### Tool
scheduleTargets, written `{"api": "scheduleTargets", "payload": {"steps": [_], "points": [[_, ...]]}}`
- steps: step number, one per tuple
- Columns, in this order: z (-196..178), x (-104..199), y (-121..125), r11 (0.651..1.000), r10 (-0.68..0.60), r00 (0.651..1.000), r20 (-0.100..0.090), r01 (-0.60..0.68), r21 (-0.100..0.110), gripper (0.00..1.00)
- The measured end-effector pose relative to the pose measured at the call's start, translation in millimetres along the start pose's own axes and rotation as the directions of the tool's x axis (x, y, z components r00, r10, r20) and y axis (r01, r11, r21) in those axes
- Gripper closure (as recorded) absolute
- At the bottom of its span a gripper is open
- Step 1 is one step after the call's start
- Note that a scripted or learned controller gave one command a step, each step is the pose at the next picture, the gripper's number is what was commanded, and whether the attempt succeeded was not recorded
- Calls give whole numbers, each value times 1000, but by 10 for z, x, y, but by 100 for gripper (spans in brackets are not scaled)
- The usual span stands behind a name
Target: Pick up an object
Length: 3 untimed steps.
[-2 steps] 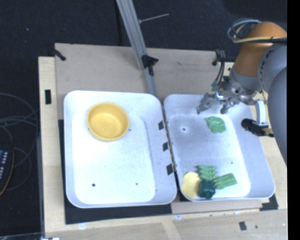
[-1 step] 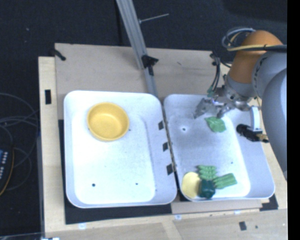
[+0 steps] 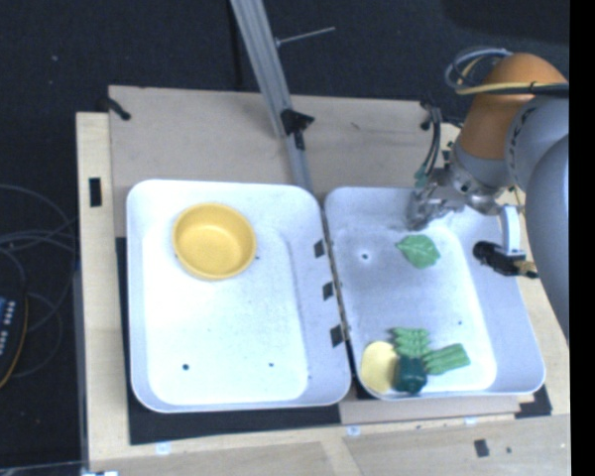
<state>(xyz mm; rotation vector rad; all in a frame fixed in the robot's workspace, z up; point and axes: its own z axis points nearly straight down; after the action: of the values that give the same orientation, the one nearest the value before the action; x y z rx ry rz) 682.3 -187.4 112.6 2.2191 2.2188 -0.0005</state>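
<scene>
Jaws: cannot tell how far open; gripper (image 3: 423,209) hangs just above the green piece (image 3: 418,251), right bin (image 3: 496,296).
Lower right: green toys (image 3: 431,350), yellow piece (image 3: 377,365). Left bin (image 3: 228,355): yellow bowl (image 3: 214,240). No readable writing.

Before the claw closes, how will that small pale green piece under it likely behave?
The pale green piece looks small and thin, so probably light. It lies flat on the right bin floor, so it may slide rather than roll. The claw sits just above it.
</scene>
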Motion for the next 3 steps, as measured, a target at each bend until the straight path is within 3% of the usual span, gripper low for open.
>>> {"api": "scheduleTargets", "payload": {"steps": [3], "points": [[-1424, 89, -130, 1000, 0, 1000, -2, 0, -3, 100]]}}
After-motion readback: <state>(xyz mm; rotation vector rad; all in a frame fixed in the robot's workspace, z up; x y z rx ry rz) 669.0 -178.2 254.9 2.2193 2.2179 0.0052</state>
